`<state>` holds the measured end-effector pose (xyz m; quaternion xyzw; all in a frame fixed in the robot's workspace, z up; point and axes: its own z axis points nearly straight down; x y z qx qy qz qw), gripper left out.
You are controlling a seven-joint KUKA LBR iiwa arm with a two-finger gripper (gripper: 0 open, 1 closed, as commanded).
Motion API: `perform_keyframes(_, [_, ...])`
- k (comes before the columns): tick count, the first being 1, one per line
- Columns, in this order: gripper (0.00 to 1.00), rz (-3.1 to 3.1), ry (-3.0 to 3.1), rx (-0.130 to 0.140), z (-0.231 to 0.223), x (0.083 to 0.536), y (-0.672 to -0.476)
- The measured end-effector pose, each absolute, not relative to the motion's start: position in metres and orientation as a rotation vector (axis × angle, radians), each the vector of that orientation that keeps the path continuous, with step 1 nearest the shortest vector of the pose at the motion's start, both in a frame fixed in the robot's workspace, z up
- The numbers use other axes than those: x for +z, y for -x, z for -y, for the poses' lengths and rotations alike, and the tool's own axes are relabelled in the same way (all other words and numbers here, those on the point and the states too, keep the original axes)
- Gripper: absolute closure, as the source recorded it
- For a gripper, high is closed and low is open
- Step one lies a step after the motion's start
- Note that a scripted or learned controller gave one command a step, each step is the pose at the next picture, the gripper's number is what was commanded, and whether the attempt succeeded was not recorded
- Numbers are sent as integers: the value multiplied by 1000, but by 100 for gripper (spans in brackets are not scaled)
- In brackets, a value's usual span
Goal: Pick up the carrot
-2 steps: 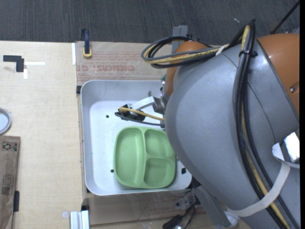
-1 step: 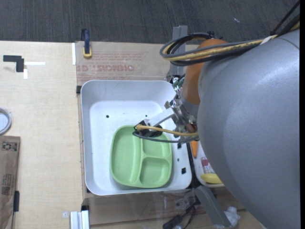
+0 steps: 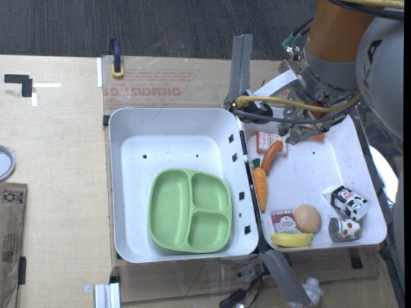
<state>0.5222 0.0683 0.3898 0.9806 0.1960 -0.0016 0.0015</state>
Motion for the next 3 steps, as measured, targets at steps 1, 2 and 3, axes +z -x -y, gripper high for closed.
perform_keyframes(1, [100,-1260,-2878,-12,-50,262,-551])
perform_keyframes(2, [100,-1797,-2580,-10,-64,219,-506])
perform_keyframes(3, [100,-1774,-2593,-9,-96,207,-549])
